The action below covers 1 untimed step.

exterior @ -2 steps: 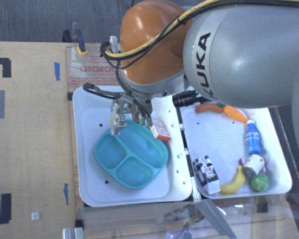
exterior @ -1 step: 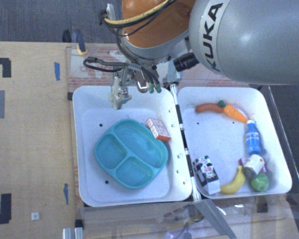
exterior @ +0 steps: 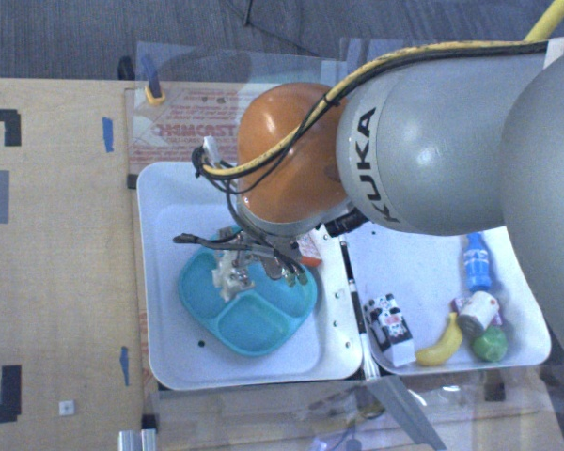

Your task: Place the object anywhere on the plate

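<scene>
Object to be placed seems to be the small pale thing (exterior: 228, 276) that shows just under the wrist, over the upper left compartment of the blue plate (exterior: 254, 329). It is blurred and partly covered by the metal parts, so I cannot tell if it already lies on the plate or hangs a little above it. The gripper (exterior: 251, 265) is directly over the plate, close to this thing. Whether it is open, closed, or clamped on the pale thing, I cannot tell.

The plate lies in the left bin (exterior: 162, 252), near the middle. The arm's orange band (exterior: 282, 158) and the grey body hide the upper part of this bin. In the right bin (exterior: 531, 350), well apart from the plate, there are a cow-patterned box (exterior: 390, 325), a banana (exterior: 442, 344), a blue bottle (exterior: 477, 263) and a green item (exterior: 490, 345).

In my judgement the step in hand is the placing itself: the carrying looks finished. The next move calls for a release, if not yet done, and a straight lift upward, so the object is not dragged off the plate.
</scene>
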{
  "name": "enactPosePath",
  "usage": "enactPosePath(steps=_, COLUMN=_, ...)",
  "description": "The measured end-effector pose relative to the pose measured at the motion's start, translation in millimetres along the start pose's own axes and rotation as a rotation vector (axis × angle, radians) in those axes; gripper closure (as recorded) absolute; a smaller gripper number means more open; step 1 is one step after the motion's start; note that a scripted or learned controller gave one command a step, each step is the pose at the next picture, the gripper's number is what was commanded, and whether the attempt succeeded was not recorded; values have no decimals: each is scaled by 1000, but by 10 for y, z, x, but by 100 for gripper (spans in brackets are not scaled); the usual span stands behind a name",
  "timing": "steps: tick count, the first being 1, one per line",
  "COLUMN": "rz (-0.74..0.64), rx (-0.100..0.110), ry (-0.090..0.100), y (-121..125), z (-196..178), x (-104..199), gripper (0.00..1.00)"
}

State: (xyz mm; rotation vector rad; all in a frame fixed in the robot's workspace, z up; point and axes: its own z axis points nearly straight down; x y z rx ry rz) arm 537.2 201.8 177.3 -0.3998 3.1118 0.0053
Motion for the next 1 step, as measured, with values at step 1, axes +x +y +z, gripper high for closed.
enactPosePath(steps=1, rz=144, rx=1, ry=2, y=285, z=-108, x=414, gripper=100)
